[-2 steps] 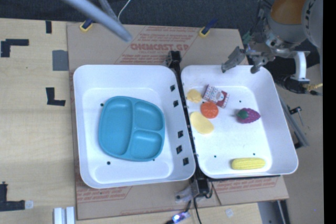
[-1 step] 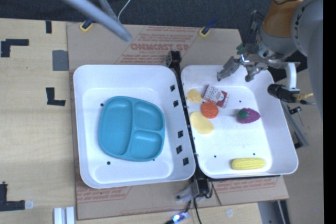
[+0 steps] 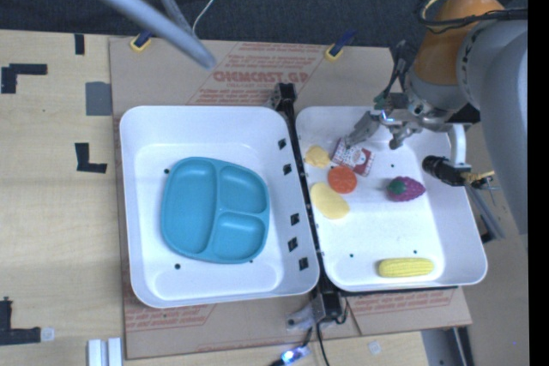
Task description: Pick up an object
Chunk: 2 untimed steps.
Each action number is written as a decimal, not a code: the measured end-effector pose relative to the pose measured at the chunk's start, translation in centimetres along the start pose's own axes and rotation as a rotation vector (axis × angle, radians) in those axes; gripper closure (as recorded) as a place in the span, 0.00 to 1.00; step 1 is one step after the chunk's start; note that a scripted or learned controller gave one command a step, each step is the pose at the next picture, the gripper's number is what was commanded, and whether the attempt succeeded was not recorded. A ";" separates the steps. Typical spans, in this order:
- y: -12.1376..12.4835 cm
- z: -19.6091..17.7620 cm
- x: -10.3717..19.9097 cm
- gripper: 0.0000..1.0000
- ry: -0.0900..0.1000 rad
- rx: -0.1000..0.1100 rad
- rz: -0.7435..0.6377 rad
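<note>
The pincer [image 3: 383, 130] hangs with its fingers apart and nothing between them, just right of the red-and-white packet [image 3: 352, 157], probably lining up a grab (several toys crowd the packet's lower left). A purple toy [image 3: 405, 188] lies right of the packet.

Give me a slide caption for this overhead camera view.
Gripper above the right bin of toy food; blue plate in the left bin.

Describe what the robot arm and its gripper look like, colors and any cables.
The arm is bulky and grey, with a rounded orange band above the wrist. The gripper is a small assembly of grey and silver metal with thin fingers. Thin dark cables run along the wrist, and a black fitting sticks out beside it.
</note>
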<state>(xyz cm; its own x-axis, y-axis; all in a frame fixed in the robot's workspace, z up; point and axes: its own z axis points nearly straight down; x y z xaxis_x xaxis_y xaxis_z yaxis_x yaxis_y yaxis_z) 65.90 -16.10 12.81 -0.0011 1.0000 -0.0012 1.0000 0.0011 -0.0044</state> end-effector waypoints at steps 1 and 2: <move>0.2 4.2 0.0 0.00 0.001 -0.006 0.000; 0.6 2.5 0.2 1.00 0.002 -0.018 -0.003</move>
<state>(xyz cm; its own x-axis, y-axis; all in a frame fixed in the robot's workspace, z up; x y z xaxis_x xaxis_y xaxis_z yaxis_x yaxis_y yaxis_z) 66.45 -15.86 10.31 -0.0037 1.0000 0.0011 0.9999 0.0037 0.0139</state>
